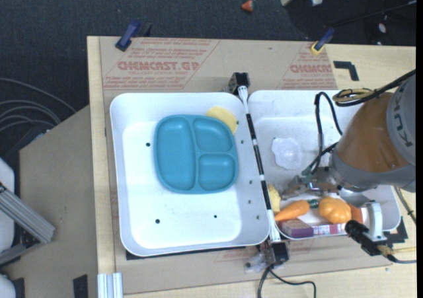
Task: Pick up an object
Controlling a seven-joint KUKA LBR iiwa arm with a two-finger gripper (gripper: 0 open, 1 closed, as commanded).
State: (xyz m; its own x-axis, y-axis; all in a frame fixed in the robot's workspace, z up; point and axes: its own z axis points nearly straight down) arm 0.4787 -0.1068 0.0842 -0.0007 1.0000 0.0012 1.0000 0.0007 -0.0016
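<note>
1. Camera view is partly blocked by the grey and orange arm (377, 138), which is seen over the right side of the right bin (264, 108).
2. The gripper (316, 186) is lowered into the right bin, but its fingers are hidden in a jumble of metal parts and wires, so it cannot be told how far they are opened or if anything is held.
3. The far right part of the right bin is covered by the arm, so what lies there cannot be seen.
4. 2 white bins are set side by side on the bench (102, 158).
5. In the left bin (132, 191), a blue tray (195, 152) with 3 sections is laid flat near the back.
6. A yellow thing (223, 117) is tucked behind the tray's far right corner, and only part of it is seen.
7. In the right bin, a clear plastic thing (287, 151) is seen near the middle and is hard to make out.
8. A carrot (292, 210) is laid at the front, just beside the gripper.
9. An orange and yellow fruit (334, 209) is placed to the right of the carrot.
10. A pink and purple box (310, 229) is laid along the front wall.
</note>
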